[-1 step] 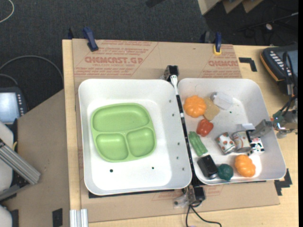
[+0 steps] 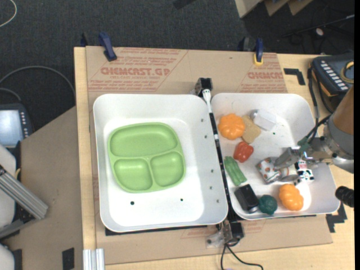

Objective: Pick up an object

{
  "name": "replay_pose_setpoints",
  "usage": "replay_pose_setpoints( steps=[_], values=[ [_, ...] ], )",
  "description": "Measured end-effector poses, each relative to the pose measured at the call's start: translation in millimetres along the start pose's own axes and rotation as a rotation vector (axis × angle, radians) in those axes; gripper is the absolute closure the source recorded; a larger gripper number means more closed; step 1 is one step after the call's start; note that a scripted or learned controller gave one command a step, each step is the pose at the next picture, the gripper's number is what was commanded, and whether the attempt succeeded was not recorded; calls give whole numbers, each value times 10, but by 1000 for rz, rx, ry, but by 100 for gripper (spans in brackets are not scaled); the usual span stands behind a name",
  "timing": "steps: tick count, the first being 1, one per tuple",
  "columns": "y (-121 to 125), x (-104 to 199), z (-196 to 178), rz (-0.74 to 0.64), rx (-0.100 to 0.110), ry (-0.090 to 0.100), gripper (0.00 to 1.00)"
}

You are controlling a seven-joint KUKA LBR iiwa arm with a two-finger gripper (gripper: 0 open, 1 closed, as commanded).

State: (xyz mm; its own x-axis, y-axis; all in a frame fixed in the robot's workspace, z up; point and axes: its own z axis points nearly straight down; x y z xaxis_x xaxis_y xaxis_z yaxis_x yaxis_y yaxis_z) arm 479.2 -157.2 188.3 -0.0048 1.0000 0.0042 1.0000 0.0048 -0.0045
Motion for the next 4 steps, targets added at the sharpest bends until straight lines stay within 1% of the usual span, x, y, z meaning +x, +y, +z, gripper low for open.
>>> replay_pose_setpoints(
  steps=[1, 2, 3, 4],
  values=[
    [745, 331, 1022, -3, -10, -3, 0],
    [707, 296, 882, 4, -8, -6, 100],
    [529, 1093, -15, -4, -12, -2, 100],
    [275, 1800, -806, -4, -12, -1, 100]
  ],
)
